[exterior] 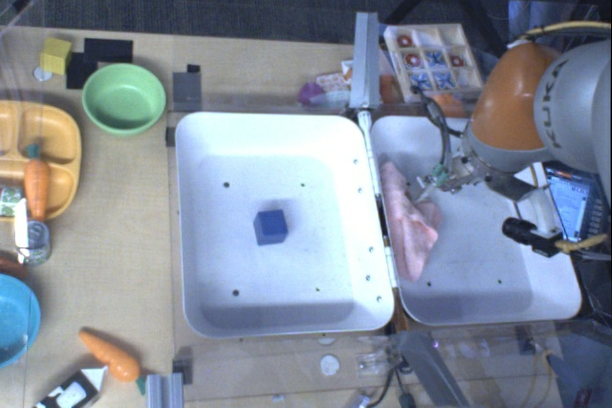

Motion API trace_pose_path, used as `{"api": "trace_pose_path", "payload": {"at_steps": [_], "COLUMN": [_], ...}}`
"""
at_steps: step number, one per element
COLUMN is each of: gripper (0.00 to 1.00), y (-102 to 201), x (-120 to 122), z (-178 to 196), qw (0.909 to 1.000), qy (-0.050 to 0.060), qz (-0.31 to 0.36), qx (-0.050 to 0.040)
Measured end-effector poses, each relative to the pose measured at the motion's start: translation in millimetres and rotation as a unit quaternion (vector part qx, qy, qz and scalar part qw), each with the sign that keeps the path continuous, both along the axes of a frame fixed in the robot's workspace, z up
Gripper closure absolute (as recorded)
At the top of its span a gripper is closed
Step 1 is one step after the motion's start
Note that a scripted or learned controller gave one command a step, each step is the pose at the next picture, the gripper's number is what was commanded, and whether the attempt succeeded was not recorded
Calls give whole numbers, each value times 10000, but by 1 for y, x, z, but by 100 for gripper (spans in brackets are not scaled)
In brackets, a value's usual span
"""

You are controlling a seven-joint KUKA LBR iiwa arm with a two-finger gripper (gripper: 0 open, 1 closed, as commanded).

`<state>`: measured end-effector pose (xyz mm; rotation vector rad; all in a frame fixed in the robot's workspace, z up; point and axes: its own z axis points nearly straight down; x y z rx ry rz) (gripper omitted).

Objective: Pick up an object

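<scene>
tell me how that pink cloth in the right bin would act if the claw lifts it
The pink cloth lies in soft rumpled folds against the right bin's left wall, so it is probably floppy and would droop from wherever it is pinched. It looks thin, so likely light. Lying long, it may drag along the bin floor at first.

Part of the word "KUKA" stands on the grey arm (574,100).

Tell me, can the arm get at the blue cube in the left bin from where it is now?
Probably yes. The blue cube sits alone on the left bin's floor, nothing over it. The gripper is over the right bin by the pink cloth, so it must cross the low divider.
</scene>
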<state>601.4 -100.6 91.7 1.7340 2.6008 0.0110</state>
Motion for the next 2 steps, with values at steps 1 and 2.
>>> {"api": "trace_pose_path", "payload": {"at_steps": [1, 2], "gripper": [0, 100], "y": [1, 2], "x": [-72, -69], "z": [1, 13], "qw": [9994, 9993], "qy": [-13, -54], "qz": [351, 359], "qx": [-11, -9]}}
